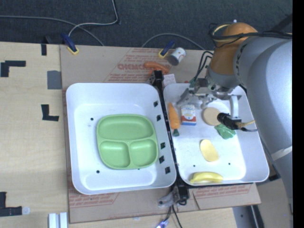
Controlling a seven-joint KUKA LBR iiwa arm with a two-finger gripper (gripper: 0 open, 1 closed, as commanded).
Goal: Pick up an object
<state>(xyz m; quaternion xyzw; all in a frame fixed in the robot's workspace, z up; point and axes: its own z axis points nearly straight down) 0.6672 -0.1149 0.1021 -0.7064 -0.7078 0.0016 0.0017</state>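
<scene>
Our gripper (205,93) hangs over the right bin (247,167); we cannot tell if it holds anything. The little box (188,115) sits at its seven o'clock, close by.

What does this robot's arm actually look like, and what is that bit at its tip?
The arm is a thick, smooth, rounded grey tube with a glossy orange band above the wrist. Thin black cables loop around that band. At the tip sits the gripper, a small assembly of silvery metal and dark parts, much slimmer than the arm.
</scene>
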